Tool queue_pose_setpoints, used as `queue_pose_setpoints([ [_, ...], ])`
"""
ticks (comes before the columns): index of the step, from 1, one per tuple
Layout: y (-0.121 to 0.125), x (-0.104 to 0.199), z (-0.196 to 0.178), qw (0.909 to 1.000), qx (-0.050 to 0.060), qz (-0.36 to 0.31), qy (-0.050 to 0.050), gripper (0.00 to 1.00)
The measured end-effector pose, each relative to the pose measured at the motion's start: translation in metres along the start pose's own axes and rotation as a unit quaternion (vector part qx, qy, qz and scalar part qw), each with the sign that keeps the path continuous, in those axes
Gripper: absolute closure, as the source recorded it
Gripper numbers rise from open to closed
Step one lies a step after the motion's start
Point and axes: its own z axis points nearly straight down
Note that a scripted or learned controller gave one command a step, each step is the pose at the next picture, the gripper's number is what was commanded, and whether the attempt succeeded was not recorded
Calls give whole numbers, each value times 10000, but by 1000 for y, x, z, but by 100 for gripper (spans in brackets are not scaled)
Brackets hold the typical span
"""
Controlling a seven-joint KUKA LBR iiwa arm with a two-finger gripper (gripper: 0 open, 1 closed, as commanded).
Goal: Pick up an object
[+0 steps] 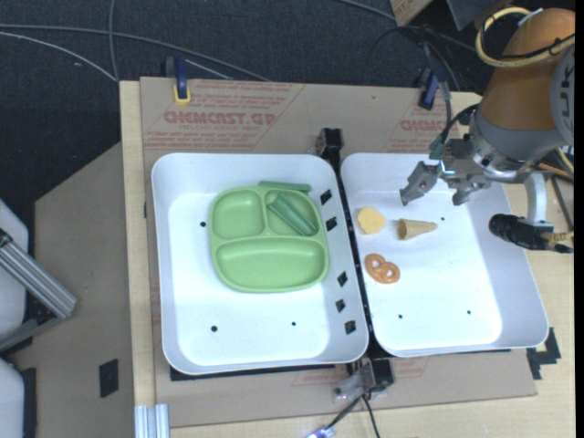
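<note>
Your gripper (440,186) hung over the back of the right bin (484,318), fingers spread apart, nothing between them. Below it in that bin you had three candidates: a round yellow piece (370,221) near the divider, a tan cone (416,229) just right of it, and a pretzel (382,268) nearer the front. All three lay apart from the gripper. Left bin (182,327) held a green divided plate (268,242) with a green piece (294,213) in its upper right compartment.
</note>
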Motion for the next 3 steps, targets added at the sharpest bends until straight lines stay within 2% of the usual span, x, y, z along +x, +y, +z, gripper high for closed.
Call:
queue_pose_setpoints([
  [1,1,3,63,10000,30,2,3,0],
  [2,5,5,121,10000,-19,2,-25,0],
  [3,9,4,122,10000,-51,2,-23,0],
])
